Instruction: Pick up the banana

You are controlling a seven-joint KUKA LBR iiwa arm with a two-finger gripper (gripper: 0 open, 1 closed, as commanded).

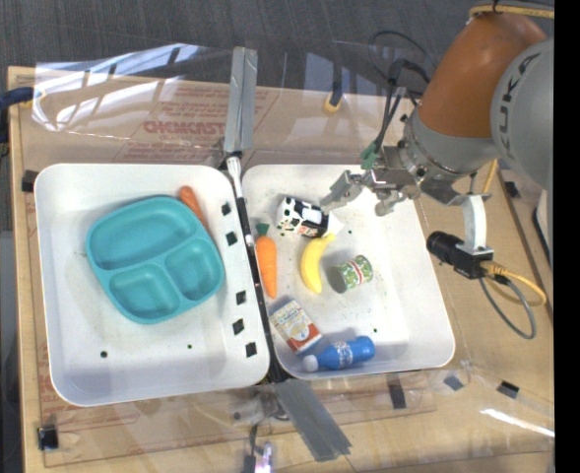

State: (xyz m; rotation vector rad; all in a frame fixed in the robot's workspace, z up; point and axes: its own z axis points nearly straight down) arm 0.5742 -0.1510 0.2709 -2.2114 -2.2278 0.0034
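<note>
1. the jaws [366,191] are hanging spread apart over the upper part of the right bin [429,294], with one finger reaching left toward the cow toy and the other pointing down and right; nothing is sitting between them.
2. the grey arm [486,77], with its orange band, is reaching in from the right above the bin's far corner.
3. the black-and-white cow toy [300,218] is lying just left of and below the jaws, near the bin's upper left.
4. the banana [313,263] is lying in the middle of the right bin, just below the cow toy, curving from upper right to lower left, apart from the jaws.
5. a small green-labelled can [351,273] is lying on its side just right of the banana, close to touching it.
6. a carrot [267,265] is lying lengthwise just left of the banana, along the bin's left wall.
7. a small red-and-white carton [294,324] is sitting below the carrot, and a blue bottle [343,354] is lying on its side near the bin's front wall.
8. in the left bin [63,363], a teal divided plate [155,257] is resting in the middle, with a second orange carrot [193,205] peeking out at its upper right edge.
9. both bins are sitting side by side on the surface [486,382].
</note>
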